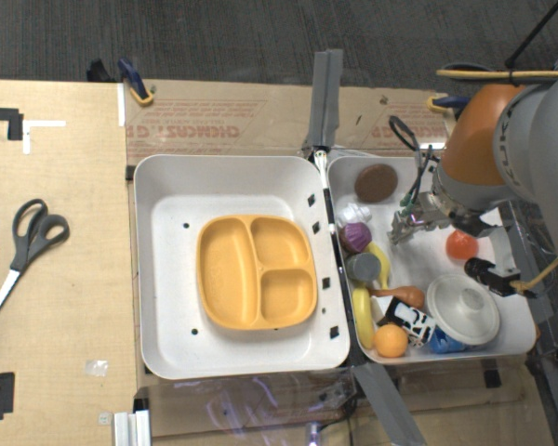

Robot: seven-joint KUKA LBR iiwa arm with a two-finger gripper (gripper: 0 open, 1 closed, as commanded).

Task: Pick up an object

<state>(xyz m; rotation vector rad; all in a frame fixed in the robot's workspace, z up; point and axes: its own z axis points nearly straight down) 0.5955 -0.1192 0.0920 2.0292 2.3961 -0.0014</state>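
Your arm (pixel 502 137) reaches in from the right over the right bin (pixel 516 342), with the orange band sitting above the wrist near the bin's far right corner. The gripper (pixel 407 223) hangs low over the upper middle of that bin, pointing toward its left side; its tips are small and dark against the white floor, and you cannot tell from here how wide they stand, nor is anything visibly caught between them. Just past the tips, toward the divider, lie a pale lump (pixel 353 214) and a purple ball (pixel 356 237) touching it from below. A brown disc (pixel 377 182) rests near the bin's far edge, just up and left of the gripper. Under the purple ball you have a grey round piece (pixel 363 268), with a banana (pixel 362 312) running along the left wall beneath it. An orange (pixel 391 340) sits at the near edge, beside a black-and-white block (pixel 412 321) and a blue scrap (pixel 444 342). A white bowl (pixel 462 309) fills the near right part, and a red ball (pixel 462 245) lies just right of the gripper, partly tucked under the arm. In the left bin (pixel 158 277) a yellow tray (pixel 258 271) with three compartments lies flat near the centre. Out on the bench (pixel 56 342), well to the left, a pair of scissors (pixel 26 244) lies.
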